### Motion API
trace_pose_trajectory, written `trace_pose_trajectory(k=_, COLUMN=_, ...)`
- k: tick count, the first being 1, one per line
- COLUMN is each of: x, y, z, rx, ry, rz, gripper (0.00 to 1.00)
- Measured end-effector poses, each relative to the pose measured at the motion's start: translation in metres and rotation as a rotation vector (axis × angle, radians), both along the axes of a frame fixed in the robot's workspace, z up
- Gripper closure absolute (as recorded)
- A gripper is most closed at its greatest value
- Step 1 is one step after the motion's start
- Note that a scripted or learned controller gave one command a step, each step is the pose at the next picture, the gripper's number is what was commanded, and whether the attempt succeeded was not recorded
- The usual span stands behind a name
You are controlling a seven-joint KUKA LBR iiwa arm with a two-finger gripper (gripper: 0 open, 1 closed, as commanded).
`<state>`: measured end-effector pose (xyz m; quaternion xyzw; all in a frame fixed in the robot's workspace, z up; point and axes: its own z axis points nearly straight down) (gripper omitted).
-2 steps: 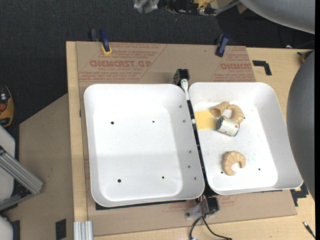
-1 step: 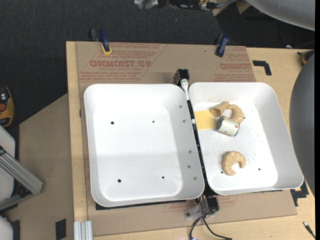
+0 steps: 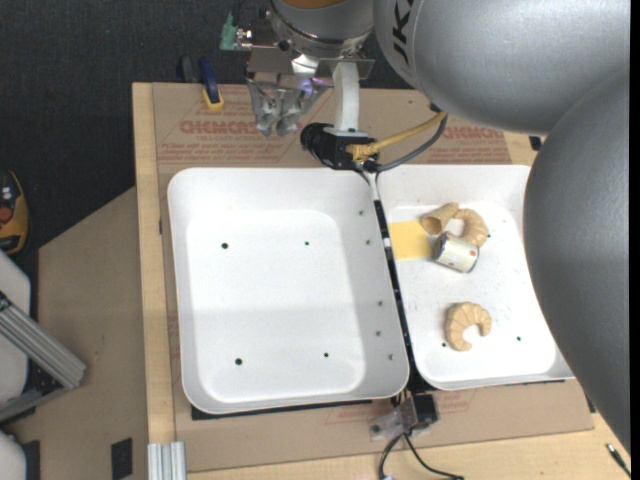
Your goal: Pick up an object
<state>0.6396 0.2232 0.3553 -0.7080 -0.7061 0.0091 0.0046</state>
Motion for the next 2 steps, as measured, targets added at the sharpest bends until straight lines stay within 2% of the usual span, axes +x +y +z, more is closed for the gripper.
trace_pose_trajectory(k=1, x=0.027, y=0.001, z=0.191, rx=0.012, ry=-0.041, rz=0.005, gripper=1.0)
trace_pose_trajectory(k=2, x=-0.011, y=0.001, z=0.037, rx=0.001, ry=-0.002, rz=0.002, gripper=1.0)
